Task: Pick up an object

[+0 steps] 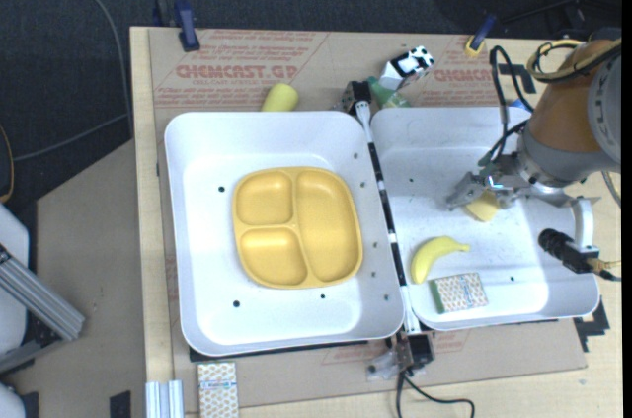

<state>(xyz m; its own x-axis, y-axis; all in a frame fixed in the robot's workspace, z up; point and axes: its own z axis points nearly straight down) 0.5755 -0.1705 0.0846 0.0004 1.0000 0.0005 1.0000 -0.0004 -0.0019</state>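
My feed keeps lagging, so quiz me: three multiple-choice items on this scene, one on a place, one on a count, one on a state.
1. Where is the banana?
A. left bin
B. right bin
C. on the cardboard

2. How many compartments has the yellow plate?
A. two
B. three
C. five

3. Where is the gripper?
A. low in the right bin
B. above the plate
C. outside both bins

Answers:
1 B, it lies near the right bin's front, beside a packet.
2 B, two ridges divide it in three.
3 A, it is down at a pale yellow piece.
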